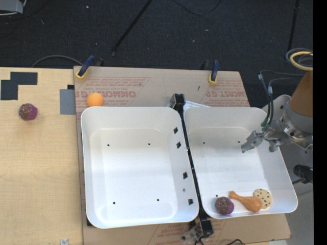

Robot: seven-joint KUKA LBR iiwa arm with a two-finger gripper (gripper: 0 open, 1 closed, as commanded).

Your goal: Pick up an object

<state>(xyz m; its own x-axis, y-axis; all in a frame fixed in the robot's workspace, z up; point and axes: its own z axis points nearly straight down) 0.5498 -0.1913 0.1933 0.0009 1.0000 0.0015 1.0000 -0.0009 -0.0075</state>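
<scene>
— Claw (260,141) position? Fingers look spread, gripping nothing, above the right bin (225,121) by its right wall.
— Objects?
— Purple ball (224,205), orange drumstick (245,200) and spotted cookie (262,198) lie along that bin's near edge.

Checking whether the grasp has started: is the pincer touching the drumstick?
Apart. The camera view shows the pincer high in the right bin, with bare white floor between it and the drumstick near the bottom edge.
</scene>
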